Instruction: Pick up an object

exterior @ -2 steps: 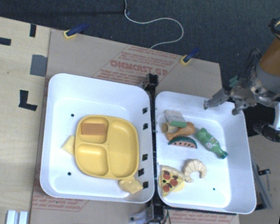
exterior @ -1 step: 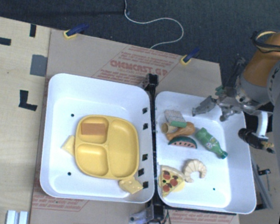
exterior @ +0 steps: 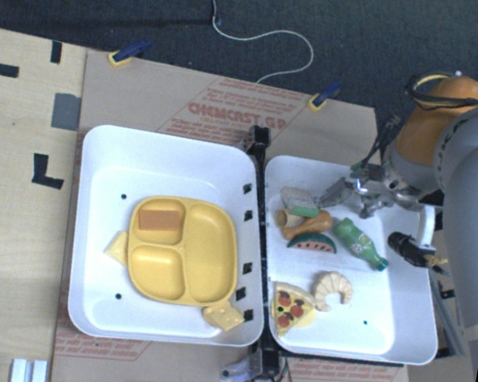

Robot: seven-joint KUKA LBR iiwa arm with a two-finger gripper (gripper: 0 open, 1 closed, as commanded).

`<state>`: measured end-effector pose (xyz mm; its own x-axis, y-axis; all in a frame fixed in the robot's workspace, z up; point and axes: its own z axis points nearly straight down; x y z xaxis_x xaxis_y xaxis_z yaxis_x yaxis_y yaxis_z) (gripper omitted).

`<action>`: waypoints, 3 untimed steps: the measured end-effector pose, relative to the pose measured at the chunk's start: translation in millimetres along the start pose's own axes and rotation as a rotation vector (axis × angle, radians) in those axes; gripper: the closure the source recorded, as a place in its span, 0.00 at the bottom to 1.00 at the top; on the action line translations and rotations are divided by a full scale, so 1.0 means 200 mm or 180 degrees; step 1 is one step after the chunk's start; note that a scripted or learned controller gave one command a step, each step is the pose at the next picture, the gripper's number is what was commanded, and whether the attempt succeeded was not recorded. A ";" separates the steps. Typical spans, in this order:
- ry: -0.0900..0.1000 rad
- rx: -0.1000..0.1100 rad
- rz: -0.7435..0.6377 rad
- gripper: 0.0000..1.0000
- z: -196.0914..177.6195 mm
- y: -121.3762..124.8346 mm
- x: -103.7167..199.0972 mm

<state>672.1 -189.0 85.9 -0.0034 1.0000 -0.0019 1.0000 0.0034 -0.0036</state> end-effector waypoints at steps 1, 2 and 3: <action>-0.0003 -0.0007 -0.0003 1.00 -0.06 0.00 0.00; 0.0005 -0.0017 0.0004 1.00 -0.29 0.01 -0.03; 0.0006 -0.0022 0.0003 1.00 -0.60 0.02 0.01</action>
<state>676.3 -187.6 205.5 -0.0023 1.0000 -0.0002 1.0000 0.0023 0.0031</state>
